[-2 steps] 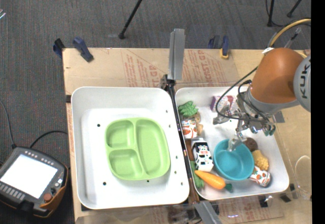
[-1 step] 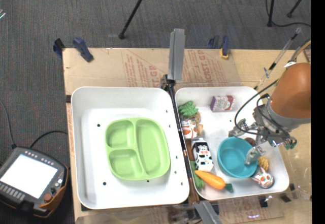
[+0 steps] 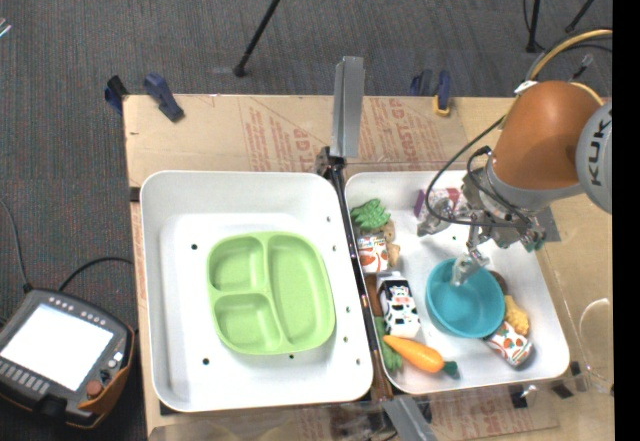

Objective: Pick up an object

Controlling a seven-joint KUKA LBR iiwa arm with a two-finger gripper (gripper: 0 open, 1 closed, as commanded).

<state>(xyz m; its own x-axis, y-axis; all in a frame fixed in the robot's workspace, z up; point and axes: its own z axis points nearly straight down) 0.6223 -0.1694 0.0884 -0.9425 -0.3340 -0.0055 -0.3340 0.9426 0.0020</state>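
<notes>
Teal bowl (image 3: 466,301), the likeliest pick, is seen in the right bin (image 3: 556,334), ringed by a toy carrot (image 3: 414,354) at the near edge, a cow-print carton (image 3: 399,305) and leafy toy greens (image 3: 371,215) farther back. The gripper (image 3: 466,267) is poised at the bowl's far rim; whether anything is pinched cannot be told. A descent and closure on the rim is judged next. The wrist is angled down from the right.

Pincer (image 3: 466,271) hangs over teal bowl (image 3: 466,301) in right bin (image 3: 556,329).
</notes>
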